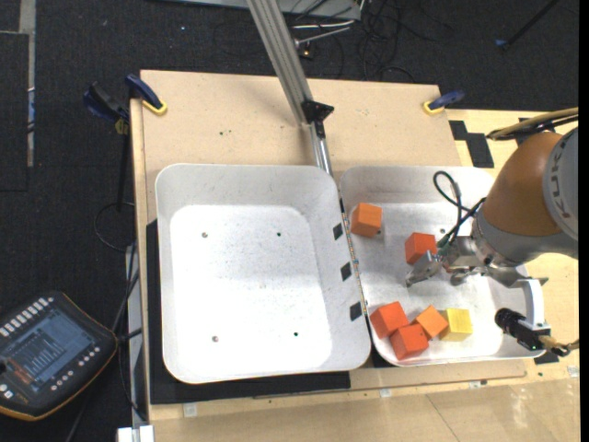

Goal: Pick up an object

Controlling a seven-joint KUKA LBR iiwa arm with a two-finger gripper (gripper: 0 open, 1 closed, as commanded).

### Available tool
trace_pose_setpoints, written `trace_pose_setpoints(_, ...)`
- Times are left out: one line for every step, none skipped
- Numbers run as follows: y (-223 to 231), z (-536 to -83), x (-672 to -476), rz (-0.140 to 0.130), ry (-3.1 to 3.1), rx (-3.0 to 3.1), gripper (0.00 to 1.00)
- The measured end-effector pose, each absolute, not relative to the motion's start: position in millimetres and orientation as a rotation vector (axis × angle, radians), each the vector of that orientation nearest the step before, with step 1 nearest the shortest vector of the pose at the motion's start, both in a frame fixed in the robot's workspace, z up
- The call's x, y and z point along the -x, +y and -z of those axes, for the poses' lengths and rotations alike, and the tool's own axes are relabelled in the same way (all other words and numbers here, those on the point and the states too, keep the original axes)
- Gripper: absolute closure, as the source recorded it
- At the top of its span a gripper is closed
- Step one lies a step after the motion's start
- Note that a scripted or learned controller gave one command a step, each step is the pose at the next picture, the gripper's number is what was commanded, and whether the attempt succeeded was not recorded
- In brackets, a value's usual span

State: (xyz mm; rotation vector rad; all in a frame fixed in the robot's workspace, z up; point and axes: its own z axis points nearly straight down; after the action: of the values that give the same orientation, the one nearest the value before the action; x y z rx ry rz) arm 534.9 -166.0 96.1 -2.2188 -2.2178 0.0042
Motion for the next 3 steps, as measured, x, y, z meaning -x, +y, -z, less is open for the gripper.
trace_pose_setpoints(-166.7, -109.6, -536.4, 0.001, -2.221, 2.223, 1.0)
trace_pose_setpoints(-163.8, -173.0, -539.0, 0.005, -2.228, 2.223, 1.0)
trace_pose_setpoints(-174.2, -224.5, -543.6, 0.004, -2.228, 2.225, 1.0)
